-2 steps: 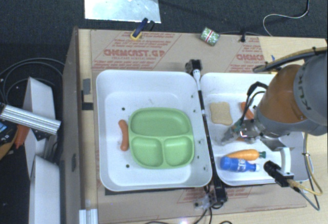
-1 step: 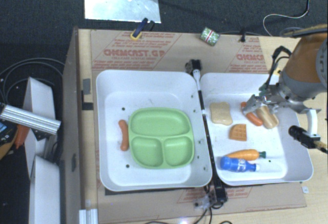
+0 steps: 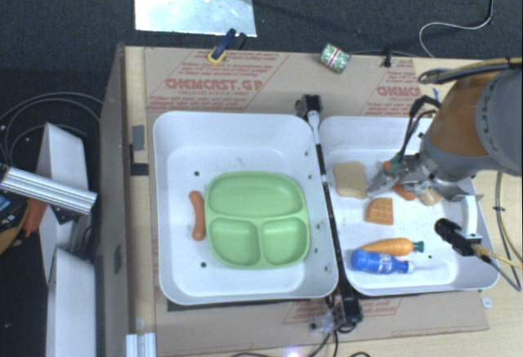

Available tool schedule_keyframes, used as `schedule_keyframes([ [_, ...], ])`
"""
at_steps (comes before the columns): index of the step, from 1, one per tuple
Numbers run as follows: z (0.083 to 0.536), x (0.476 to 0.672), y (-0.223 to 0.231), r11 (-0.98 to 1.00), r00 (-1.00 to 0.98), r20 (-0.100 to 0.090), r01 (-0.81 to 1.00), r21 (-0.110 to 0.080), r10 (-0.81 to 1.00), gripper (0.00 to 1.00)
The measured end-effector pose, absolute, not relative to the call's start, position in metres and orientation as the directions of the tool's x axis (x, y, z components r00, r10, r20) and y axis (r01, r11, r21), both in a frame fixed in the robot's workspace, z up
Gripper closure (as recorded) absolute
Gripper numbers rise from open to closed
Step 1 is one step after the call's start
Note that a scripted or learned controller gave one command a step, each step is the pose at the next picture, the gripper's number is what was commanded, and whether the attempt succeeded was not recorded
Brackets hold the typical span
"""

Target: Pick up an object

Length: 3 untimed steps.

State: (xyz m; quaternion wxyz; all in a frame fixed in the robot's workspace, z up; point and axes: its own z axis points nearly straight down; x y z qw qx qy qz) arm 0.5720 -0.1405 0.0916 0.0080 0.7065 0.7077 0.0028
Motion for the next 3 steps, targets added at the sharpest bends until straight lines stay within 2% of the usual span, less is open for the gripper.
schedule_keyframes([
  [1, 0.084, 0.523, -0.097, 0.003, -0.003, 0.000, 1.000, 0.001, 1.000, 0.00],
  [2, 0.150, 0.606, -0.173, 0.003, -0.003, -0.003, 1.000, 0.005, 1.000, 0.00],
  [3, 0.127, 0.575, -0.133, 0.004, -0.004, 0.000, 1.000, 0.000, 1.000, 0.00],
])
